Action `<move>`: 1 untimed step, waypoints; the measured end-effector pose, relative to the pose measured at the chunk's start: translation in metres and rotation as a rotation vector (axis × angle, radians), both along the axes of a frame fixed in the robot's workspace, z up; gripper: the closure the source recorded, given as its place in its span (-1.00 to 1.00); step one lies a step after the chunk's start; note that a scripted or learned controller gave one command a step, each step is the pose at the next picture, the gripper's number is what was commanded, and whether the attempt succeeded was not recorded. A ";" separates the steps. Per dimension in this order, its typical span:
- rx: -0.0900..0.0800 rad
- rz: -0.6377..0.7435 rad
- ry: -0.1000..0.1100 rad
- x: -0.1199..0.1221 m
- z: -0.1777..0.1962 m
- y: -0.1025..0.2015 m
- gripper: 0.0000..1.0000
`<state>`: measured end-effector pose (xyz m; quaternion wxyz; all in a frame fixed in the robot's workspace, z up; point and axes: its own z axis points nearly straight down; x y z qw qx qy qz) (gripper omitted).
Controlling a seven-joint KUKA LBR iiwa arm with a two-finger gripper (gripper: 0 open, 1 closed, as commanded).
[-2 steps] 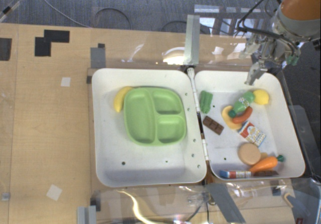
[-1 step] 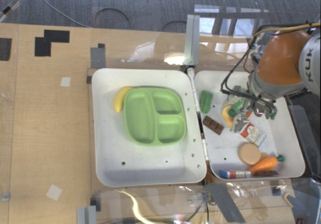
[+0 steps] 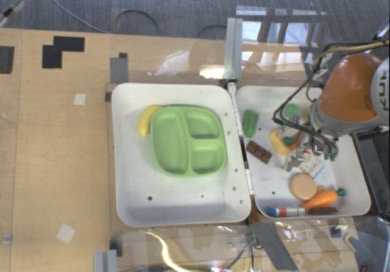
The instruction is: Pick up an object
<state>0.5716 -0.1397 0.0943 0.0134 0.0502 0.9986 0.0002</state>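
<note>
Pale wooden worktop (image 3: 55, 161) carries two shallow white plastic bins side by side. Left bin (image 3: 131, 204) holds a light green plastic divided plate (image 3: 186, 141) lying flat near its centre, with a yellow plastic banana (image 3: 145, 119) just beside the plate's upper left edge, partly tucked under it. Right bin (image 3: 356, 188) holds the loose items. The grey arm with its orange band (image 3: 347, 88) comes in from the right and hangs over the upper middle of the right bin; the gripper (image 3: 304, 153) points down into the cluster of objects there. Cannot tell from this angle whether the gripper is spread or pressed together, and no object can be seen between its tips. Directly at the gripper: a small yellow rounded toy (image 3: 280, 141) on its left side, touching or nearly so, and a small printed white packet (image 3: 314, 168) just below it. Dark green oblong plastic piece (image 3: 250, 123) lies upright-lengthwise near the bin's left wall, well apart from the gripper. Brown rectangular chocolate-bar toy (image 3: 259, 153) lies tilted below it, between the left wall and the yellow toy. Tan round flat biscuit-like disc (image 3: 303, 187) sits below the gripper, near it. Orange plastic carrot (image 3: 322, 198) with green top lies just right of the disc, touching it. A marker pen (image 3: 286, 211) lies along the bin's bottom wall.
</note>
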 end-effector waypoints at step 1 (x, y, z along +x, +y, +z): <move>0.000 -0.015 0.012 0.030 0.036 0.055 -1.00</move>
